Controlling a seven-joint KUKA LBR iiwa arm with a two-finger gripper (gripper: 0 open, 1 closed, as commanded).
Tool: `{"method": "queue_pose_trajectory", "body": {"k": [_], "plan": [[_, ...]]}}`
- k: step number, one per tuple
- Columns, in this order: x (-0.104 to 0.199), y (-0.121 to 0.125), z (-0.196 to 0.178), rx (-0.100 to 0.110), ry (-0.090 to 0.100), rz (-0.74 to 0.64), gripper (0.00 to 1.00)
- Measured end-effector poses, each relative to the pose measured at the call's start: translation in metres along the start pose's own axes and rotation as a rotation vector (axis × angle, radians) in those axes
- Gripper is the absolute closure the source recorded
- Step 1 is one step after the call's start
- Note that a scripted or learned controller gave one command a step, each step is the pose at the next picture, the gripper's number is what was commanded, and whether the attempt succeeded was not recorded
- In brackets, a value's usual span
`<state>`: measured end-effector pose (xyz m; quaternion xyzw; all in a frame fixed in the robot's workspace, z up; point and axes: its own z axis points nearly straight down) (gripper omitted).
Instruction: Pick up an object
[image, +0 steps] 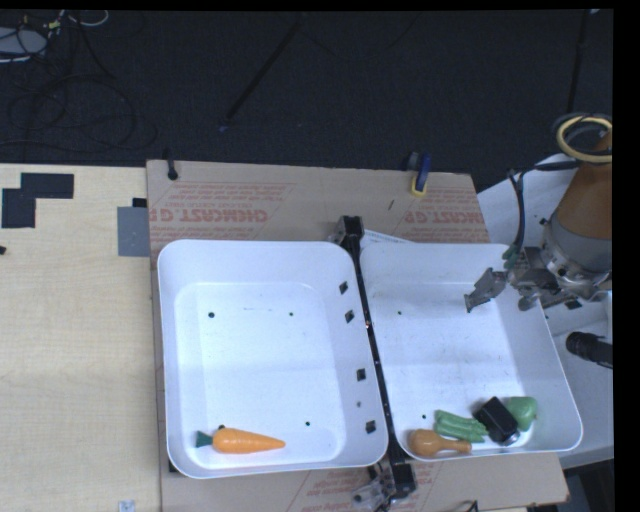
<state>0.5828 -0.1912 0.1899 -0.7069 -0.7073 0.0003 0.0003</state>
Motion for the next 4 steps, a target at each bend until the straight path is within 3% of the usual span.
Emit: {"method": "queue_pose_trajectory", "body": {"k": [1,2,3,4], "plan": [[0.036,0.063,0.09,0.0,0.001,-0.004,0.0],[0.106,0.062,0.035,-0.003,0.001,-0.006,0.0],[0.151,0.064,-0.101,-0.015,0.001,-0.006,0.0],[0.216,0.061,-0.332,-0.017,0.001,-0.006,0.0]]}}
